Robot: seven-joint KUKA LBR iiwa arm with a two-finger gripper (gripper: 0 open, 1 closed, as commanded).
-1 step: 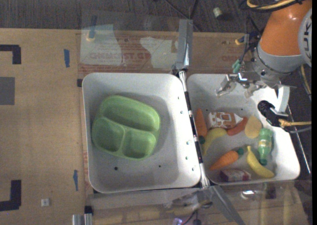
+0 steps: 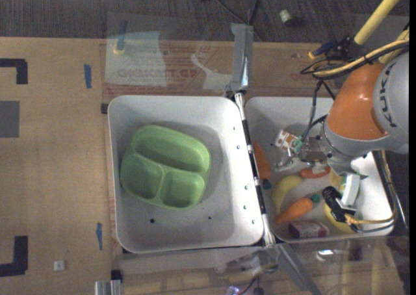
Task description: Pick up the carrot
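Right bin, lower middle: the carrot lies flat on the bin floor, on a slant, thick end with a small green cap up and to the right, pale tip down and to the left. It sits just below a yellow banana-shaped piece and just above a small dark red box.

Handling, by judgement: looks like moulded toy plastic, so light, stiff, smooth and somewhat slippery; not fragile. It tapers, so a pinch near the tip would likely squirt it out. Best hold is across the thicker middle, squarely across the long axis. Neighbours are close; little room on either side.

A second orange tapered piece lies along the left wall of the same bin, near the divider; possibly another carrot, too small to be sure.

Claw: near the upper middle of the right bin, beside a small white and red carton, apart from the carrot and above it in the view. Whether it is released or clenched I cannot tell; nothing visibly held.

Left bin: matte white, shallow, rounded corners. Holds a green divided tray, glossy plastic, three compartments. Worktop is tan board with blue tape marks.
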